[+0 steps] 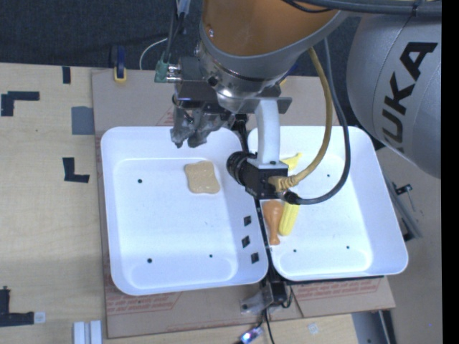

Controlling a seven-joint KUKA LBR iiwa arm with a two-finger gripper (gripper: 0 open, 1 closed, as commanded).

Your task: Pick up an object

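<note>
- The grey KUKA arm with its orange band [272, 6] fills the upper right of the frame and reaches down toward the middle of the picture.
- The dark two-finger gripper [192, 133] hangs over the upper edge of the left shallow white plastic bin [172, 264], in the upper centre of the frame.
- Whether the gripper is parted or closed cannot be told; nothing shows between its tips.
- A flat tan toast-shaped piece [201, 177] lies on the floor of the left bin, just below the gripper in the picture and apart from it.
- The right shallow white plastic bin [344, 249] sits touching the left bin along the centre line of the frame.
- In the right bin, near its left wall, lie an orange carrot-like cone [272, 219] and a yellow corn-like piece [288, 219], side by side and touching.
- A black cylindrical fitting with a yellow hose [247, 170] sits over the divide between the bins, just above those two pieces.
- Both bins rest on a brown cardboard sheet [136, 99] on the tan bench [43, 213], which carries black tape marks at the left of the frame.
</note>
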